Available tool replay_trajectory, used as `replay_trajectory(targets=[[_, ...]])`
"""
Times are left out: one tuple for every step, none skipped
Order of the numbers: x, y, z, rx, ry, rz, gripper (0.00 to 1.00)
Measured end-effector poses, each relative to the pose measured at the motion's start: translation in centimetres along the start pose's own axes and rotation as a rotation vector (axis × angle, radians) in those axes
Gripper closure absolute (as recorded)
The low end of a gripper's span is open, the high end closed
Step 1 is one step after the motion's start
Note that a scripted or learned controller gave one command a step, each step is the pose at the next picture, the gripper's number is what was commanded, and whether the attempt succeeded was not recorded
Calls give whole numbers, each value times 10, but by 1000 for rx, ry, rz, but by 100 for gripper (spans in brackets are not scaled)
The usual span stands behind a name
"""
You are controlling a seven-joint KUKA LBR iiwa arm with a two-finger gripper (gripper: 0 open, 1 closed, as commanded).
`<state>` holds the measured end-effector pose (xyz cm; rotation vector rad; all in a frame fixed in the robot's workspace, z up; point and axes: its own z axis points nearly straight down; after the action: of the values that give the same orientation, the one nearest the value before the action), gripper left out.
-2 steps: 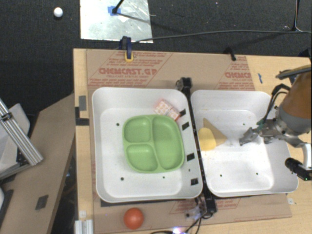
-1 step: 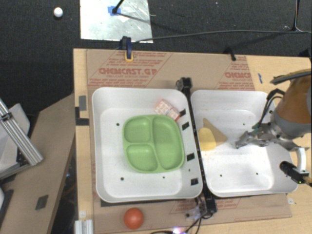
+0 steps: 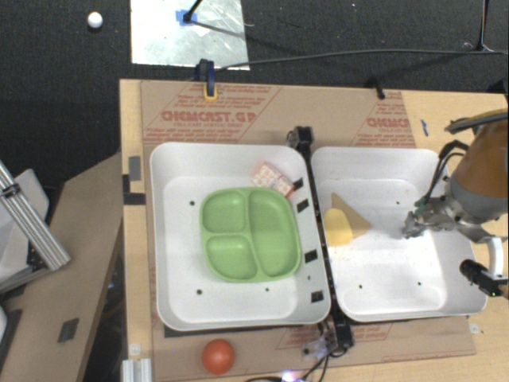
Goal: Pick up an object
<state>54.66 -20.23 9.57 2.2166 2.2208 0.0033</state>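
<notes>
Pick-up not yet achieved. The tool (image 3: 413, 225) hangs low over the right bin (image 3: 398, 293), toward 3 o'clock; its opening cannot be told, and nothing visibly hangs from it. The yellow wedge (image 3: 340, 225) lies at the bin's 9 o'clock edge, well apart, awaiting grasp.

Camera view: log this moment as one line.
gripper low in right bin, nothing seen held | yellow wedge at bin's left, apart | green divided plate in left bin
</notes>
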Motion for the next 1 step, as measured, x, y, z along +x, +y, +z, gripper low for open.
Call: replay_trajectory(targets=[[4,2,-44,-2,-1,-2,100]])
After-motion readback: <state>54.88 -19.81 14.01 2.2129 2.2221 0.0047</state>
